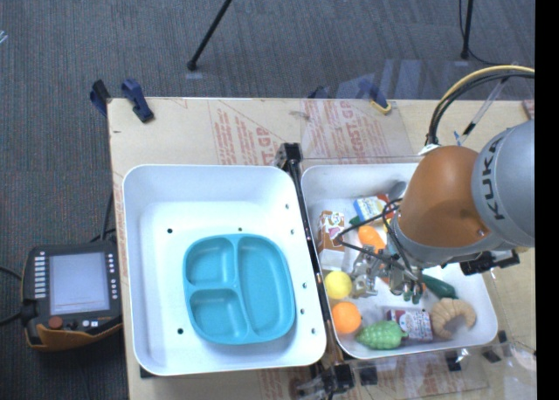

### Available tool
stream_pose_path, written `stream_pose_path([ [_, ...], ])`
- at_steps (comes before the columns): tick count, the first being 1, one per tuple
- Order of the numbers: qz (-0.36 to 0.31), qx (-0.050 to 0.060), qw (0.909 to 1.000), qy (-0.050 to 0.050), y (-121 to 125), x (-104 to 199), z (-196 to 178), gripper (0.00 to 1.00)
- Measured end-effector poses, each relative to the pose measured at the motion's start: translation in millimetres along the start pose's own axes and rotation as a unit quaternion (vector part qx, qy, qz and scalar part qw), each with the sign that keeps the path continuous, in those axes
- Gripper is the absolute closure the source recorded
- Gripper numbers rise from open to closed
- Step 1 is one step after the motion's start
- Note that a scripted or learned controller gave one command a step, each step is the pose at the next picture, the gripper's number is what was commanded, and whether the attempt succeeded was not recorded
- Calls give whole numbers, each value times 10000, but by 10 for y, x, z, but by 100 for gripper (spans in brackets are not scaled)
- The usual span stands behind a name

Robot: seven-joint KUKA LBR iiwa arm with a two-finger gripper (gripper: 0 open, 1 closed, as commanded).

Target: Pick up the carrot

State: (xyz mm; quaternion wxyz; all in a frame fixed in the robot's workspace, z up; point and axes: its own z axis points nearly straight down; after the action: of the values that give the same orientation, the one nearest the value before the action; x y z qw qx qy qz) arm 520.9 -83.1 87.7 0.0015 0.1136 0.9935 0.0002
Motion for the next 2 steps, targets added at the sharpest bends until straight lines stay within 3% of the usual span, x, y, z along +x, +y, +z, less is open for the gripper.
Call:
stream_pose_path([
  [1,1296,-5,9916,-23,107,-313,-1236,100],
  [2,989,-3,9951,24,-108,-126,16,100],
])
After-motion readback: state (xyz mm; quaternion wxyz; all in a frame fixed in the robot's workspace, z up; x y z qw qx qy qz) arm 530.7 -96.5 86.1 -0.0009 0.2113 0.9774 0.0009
